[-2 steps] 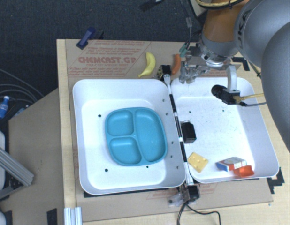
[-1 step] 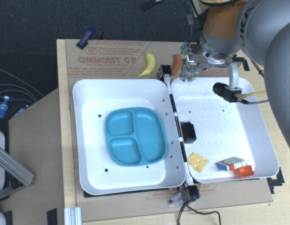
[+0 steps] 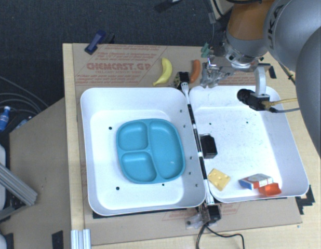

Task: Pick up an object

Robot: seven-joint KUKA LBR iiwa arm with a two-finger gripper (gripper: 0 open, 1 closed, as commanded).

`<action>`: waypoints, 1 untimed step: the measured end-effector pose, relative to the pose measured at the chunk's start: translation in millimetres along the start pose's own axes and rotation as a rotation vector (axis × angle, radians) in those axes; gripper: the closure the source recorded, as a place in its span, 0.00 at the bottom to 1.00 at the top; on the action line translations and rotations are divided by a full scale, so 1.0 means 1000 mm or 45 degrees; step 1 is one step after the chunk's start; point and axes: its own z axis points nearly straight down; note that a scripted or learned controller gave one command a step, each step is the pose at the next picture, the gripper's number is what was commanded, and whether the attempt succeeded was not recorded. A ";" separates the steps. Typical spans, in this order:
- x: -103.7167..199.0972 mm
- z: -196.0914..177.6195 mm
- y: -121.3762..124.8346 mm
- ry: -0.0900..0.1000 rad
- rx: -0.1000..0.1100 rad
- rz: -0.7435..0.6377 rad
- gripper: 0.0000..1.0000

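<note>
Two white bins on bench. Gripper [image 3: 211, 77] at 12 o'clock, fingers unclear. Best: drop straight onto yellow cheese wedge [image 3: 218, 179].

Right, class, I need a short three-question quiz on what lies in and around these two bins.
1. True or false: the blue divided plastic plate and the yellow cheese wedge lie in different shallow white bins.
2. Where does the yellow plastic banana lie? A, on the plate; B, on the brown board behind the bins; C, beside the cheese wedge.
3. Which bin is the end effector nearer: the plate's or the cheese wedge's?

Key: 1 true; 2 B; 3 the cheese wedge's.
</note>
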 end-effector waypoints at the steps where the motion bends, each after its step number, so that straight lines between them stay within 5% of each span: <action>1: 0.000 -0.010 0.001 0.000 -0.003 -0.001 1.00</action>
